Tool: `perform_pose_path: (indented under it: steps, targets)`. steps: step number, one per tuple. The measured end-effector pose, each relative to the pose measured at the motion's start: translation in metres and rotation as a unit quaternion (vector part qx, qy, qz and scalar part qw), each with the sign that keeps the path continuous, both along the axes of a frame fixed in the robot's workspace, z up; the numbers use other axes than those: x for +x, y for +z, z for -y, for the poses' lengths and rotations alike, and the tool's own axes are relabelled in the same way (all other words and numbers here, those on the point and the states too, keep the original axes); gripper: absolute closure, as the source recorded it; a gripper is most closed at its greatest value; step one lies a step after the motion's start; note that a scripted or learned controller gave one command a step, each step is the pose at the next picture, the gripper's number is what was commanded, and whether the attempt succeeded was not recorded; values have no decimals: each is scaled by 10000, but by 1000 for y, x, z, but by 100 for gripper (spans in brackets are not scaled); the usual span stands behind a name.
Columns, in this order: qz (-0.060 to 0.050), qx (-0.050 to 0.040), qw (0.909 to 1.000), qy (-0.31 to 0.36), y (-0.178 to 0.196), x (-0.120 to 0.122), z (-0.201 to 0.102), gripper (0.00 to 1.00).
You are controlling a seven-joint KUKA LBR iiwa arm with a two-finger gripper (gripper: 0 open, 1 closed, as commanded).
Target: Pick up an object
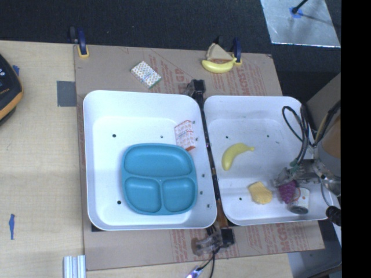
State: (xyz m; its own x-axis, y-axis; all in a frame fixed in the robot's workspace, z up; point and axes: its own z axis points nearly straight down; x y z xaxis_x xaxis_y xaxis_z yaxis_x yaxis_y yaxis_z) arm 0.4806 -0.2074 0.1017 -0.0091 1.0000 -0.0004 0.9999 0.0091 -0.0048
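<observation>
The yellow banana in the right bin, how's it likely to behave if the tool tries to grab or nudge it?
The banana looks like a smooth, glossy toy, so it is probably light and may slip. Its curved body would likely pivot or slide across the right bin floor when nudged. It lies apart from the yellow lump, so a push probably wouldn't jam it.

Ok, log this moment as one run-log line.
gripper: low in right bin's near-right corner, by purple object | grasp: unconfirmed | banana, yellow piece: loose in right bin | blue tray: left bin
</observation>
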Motion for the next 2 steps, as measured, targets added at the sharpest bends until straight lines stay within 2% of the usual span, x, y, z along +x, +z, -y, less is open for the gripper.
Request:
perform_pose_path:
  steps: [1, 2]
  targets:
    - [16, 6, 10000, -18, 69, 66, -68, 100]
    - [8, 6, 10000, -18, 119, 35, -145, 100]
